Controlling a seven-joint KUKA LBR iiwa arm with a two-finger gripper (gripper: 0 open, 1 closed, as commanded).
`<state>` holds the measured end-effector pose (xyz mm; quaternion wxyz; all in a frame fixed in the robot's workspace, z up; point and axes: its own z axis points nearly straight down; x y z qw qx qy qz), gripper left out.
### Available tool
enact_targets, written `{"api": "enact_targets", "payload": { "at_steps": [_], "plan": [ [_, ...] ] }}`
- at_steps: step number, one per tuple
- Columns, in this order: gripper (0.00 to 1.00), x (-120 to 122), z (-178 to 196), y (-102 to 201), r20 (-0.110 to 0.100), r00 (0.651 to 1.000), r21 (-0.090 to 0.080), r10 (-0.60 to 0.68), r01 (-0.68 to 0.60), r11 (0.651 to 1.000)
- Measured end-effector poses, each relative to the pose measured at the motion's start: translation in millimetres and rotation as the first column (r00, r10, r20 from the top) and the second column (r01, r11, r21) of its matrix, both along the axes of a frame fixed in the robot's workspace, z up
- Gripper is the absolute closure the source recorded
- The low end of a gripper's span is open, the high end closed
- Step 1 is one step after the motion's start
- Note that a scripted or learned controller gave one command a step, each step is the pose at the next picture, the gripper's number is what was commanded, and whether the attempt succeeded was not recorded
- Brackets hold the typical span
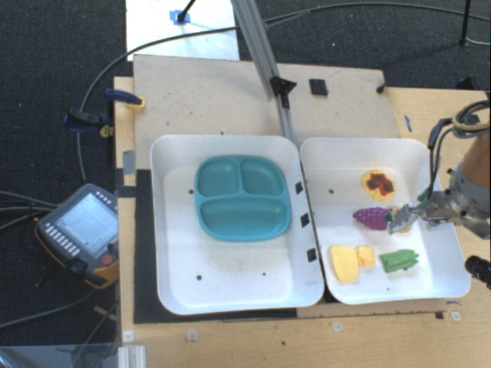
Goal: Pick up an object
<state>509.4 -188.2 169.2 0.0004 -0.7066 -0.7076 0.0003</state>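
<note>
Grapes: the purple grapes (371, 218) are seen in the right bin (441, 286), just left of the hand (400, 221).
Hand: possibly touching them; finger spacing cannot be told.

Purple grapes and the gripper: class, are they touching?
Cannot tell. In the camera view the gripper overlaps the purple grapes' right edge, but whether it makes contact is unclear.

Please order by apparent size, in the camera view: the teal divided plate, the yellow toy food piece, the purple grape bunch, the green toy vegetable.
1. Teal divided plastic plate, by far the largest.
2. Yellow toy food piece.
3. Purple toy grape bunch and green toy vegetable: they look alike, so no ranking.
</note>
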Motion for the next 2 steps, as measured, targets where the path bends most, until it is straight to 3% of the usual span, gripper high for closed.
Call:
{"api": "enact_targets", "payload": {
  "at_steps": [2],
  "plan": [
    [0.00,-2.3,-81.6,-1.7,0.005,1.000,0.000,-0.001,0.001,1.000]
  ]
}}
